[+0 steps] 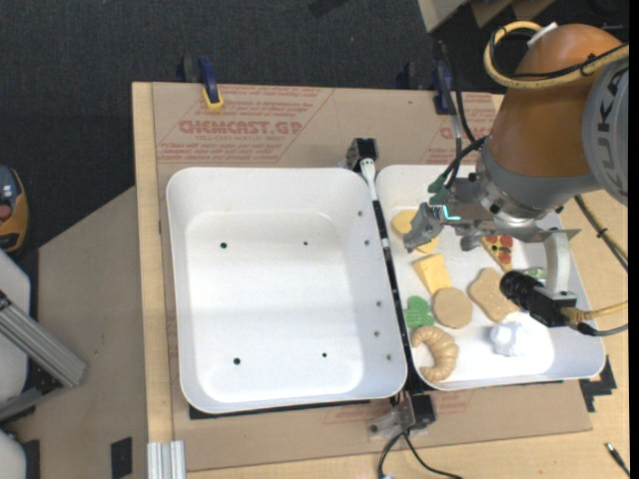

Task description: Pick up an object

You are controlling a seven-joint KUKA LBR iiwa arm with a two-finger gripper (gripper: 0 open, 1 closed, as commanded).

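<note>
Camera view: two-finger gripper [424, 230], grip unclear, hovers over crowded right white bin [559, 365]; it risks nudging yellow wedge-shaped cheese block [432, 270] aside.

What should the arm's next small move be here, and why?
Probably a short descent. The gripper hovers over the right bin, near the yellow block and the pale yellow piece by the bin's left wall, with nothing seen held, so lowering onto one of them seems the natural step.

Bench [160, 267] with two bins

Two white bins are set side by side on the brown board: the left bin [190, 267] and the right bin [569, 362], their rims touching.
</note>
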